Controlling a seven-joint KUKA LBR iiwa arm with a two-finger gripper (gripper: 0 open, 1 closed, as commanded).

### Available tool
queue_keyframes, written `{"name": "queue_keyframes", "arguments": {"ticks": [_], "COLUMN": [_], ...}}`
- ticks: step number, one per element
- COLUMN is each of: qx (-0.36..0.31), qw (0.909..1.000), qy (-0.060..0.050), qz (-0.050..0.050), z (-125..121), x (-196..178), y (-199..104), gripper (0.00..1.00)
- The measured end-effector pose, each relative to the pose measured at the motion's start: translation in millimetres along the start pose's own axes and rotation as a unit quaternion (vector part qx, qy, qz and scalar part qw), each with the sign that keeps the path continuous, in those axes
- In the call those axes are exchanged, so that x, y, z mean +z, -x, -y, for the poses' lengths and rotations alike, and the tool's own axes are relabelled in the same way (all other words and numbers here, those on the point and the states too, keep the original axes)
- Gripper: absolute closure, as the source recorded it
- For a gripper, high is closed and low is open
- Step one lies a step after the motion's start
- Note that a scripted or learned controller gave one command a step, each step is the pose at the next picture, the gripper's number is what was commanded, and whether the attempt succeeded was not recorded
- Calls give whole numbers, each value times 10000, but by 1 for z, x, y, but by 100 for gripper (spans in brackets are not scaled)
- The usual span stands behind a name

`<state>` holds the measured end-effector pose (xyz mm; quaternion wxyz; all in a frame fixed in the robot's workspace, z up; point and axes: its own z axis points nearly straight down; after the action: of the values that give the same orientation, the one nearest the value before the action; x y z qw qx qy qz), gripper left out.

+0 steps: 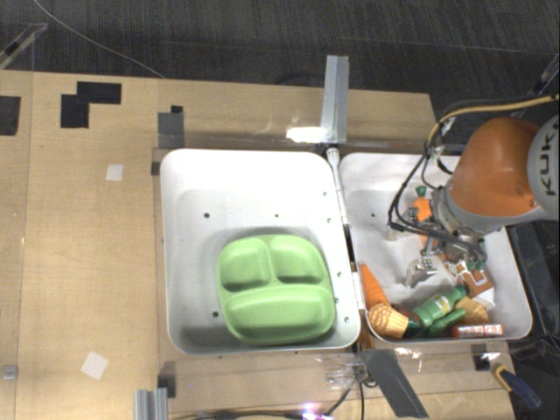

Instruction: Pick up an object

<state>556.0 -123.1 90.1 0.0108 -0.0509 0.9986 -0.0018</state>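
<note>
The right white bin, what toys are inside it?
In the right bin: an orange carrot, a green bottle, a yellow cone-like toy. The arm and claw cover others.

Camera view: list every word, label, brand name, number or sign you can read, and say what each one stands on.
"KU": large dark letters on the grey arm, cut off at the picture's edge.
The small red and white packet in the right bin: print too small to read.
The green bottle: nothing readable on it.
The green tray in the left bin: no text.
</note>
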Motion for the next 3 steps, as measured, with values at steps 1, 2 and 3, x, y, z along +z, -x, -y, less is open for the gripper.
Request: {"name": "queue_keyframes", "arguments": {"ticks": [1, 2, 3], "qx": [-1328, -904, -431], "qw": [9911, 9959, 9991], "qy": [21, 13, 6], "qz": [-34, -28, -6], "z": [21, -5, -5], "x": [4, 2, -1], "y": [79, 48, -25], "gripper": [0, 0, 0]}}
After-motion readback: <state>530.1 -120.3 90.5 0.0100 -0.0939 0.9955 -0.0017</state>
